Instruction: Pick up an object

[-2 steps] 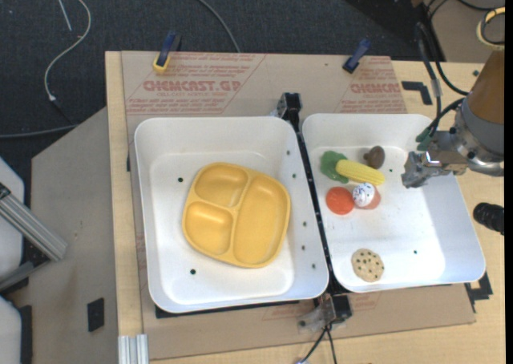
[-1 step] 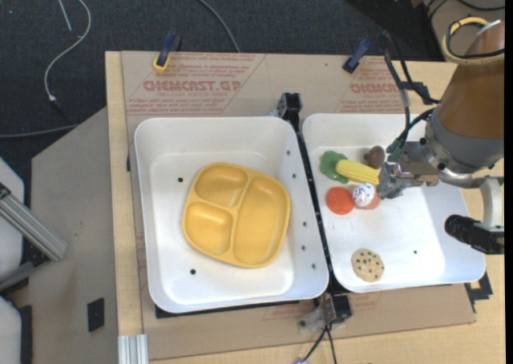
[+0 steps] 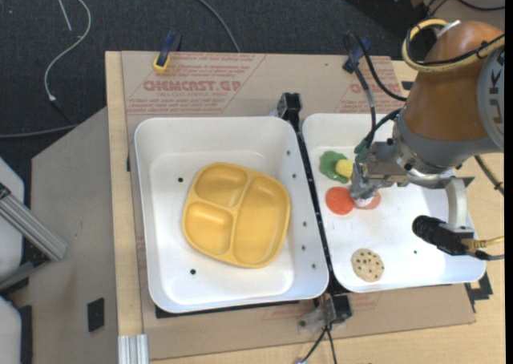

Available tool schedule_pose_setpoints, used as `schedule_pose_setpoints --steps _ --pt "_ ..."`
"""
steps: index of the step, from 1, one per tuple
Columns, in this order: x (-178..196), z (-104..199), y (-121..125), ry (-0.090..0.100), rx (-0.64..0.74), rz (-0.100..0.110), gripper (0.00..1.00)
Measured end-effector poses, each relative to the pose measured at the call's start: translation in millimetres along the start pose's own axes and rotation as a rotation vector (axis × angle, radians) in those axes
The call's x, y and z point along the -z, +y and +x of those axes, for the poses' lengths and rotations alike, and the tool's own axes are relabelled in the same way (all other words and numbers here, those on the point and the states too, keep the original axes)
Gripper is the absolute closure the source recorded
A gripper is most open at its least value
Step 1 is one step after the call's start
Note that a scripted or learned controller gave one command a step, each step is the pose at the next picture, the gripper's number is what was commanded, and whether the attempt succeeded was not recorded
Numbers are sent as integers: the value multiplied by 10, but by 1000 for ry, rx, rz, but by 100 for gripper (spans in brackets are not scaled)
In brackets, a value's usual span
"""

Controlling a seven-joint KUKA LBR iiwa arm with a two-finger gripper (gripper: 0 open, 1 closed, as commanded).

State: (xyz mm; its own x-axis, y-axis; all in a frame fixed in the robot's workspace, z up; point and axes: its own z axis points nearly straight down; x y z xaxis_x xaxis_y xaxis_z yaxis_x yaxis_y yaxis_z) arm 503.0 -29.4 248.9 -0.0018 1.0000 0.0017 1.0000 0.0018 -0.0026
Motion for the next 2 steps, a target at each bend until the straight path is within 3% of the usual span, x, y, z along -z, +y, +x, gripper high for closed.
schedule_pose_setpoints --steps 2 --pt "-280 1122 -174 1 4 2 100"
